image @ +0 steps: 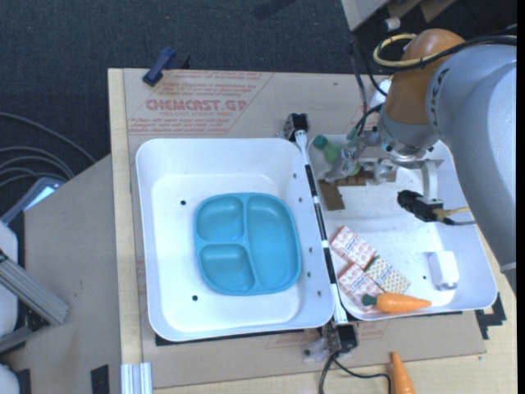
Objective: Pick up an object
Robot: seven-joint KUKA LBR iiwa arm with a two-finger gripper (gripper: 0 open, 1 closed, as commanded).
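The arm leans in from 3 o'clock and its pincer [357, 171] hangs low over the 11 o'clock corner of the right bin [484, 290]. Whether the pincer is released or clenched I cannot tell from here; metal and cable crowd it, and I see nothing held in it.

Nearest to it are a brown flat piece [330, 194], just beside it at about 7 o'clock, and a green object [329, 148] at about 10 o'clock, against the bin's wall. Further down, toward 6 o'clock, lie patterned packets [353, 249], a carrot [400, 304] and a small white block [443, 268]. The left bin [164, 171] holds a blue divided plate [248, 243].

I'd judge this the reach-and-settle step, with nothing lifted yet. The brown piece looks the likely target. Lying flat and near the wall, it would call for a square descent right over it, then a firm close before lifting.
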